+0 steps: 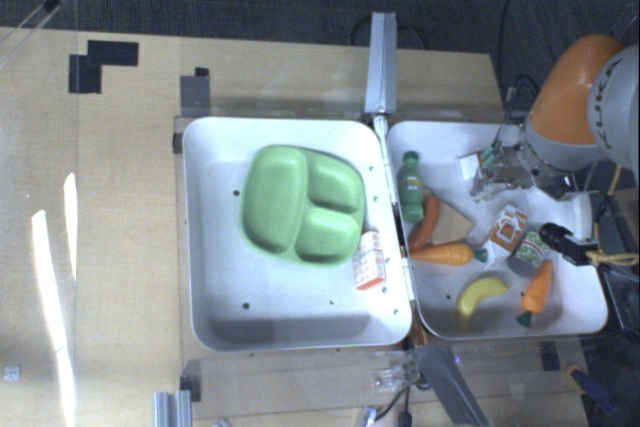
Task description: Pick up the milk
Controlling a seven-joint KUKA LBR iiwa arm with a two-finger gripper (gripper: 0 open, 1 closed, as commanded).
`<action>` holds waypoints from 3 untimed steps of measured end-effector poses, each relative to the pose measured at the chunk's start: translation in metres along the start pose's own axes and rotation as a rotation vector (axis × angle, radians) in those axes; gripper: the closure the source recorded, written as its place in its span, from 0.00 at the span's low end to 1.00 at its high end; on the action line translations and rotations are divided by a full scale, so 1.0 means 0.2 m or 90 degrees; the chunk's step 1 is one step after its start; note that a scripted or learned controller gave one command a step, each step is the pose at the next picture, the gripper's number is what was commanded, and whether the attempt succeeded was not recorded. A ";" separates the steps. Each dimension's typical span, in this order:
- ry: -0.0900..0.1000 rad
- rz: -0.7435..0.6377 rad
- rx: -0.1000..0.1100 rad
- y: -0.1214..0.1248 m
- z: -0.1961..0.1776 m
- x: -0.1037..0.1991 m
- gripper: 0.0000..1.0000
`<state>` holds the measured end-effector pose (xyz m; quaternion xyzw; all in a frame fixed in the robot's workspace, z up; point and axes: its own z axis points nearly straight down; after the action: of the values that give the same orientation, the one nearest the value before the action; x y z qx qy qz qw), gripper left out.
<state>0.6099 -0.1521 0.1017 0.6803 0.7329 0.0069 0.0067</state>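
Table [120, 245]: It is light wood. Two white bins sit on it, side by side.

Left bin [215, 305]: It is white and shallow, with round corners.

Green plate [302, 203]: It lies in the left bin, toward the top. It has three parts.

Milk [369, 261]: The milk is a small white carton with red marks. It lies on its side in the left bin, just beside the lower right corner of the green plate and close to the bin's right wall. Nothing is holding it.

Right bin [585, 310]: It sits right next to the left bin.

Green bottle [410, 183]: It lies by the left wall of the right bin.

Carrots: One carrot [425, 221] lies tilted just under the green bottle. A second carrot [446, 254] lies flat below it. A third carrot [536, 292] is near the lower right part of the bin.

Banana [480, 294]: It is yellow and lies near the front of the right bin.

Small box [507, 230]: It is orange and white, in the middle of the right bin.

End effector [497, 177]: It is over the top part of the right bin, well apart from the milk. I cannot tell how wide it is.

Arm [580, 105]: It is grey and orange and comes in from the right.
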 end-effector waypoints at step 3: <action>0.000 -0.001 -0.004 0.01 -0.06 0.00 0.00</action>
<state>0.6122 -0.1512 0.1140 0.6794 0.7336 0.0092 0.0091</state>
